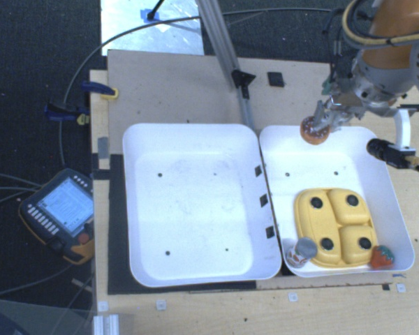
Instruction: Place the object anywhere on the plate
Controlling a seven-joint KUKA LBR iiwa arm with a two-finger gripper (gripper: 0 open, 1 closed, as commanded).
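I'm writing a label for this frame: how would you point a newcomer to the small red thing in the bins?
Start at the right-hand white bin and find the yellow plate with four sections in its near half. The red object sits in the bin's near right corner, just off the plate's corner. It is the only bright red item; the grey-topped piece lies by the plate's opposite near corner.

Left bin [195, 208] open; yellow plate [333, 227] flanked by can [302, 251] and strawberry [383, 257].
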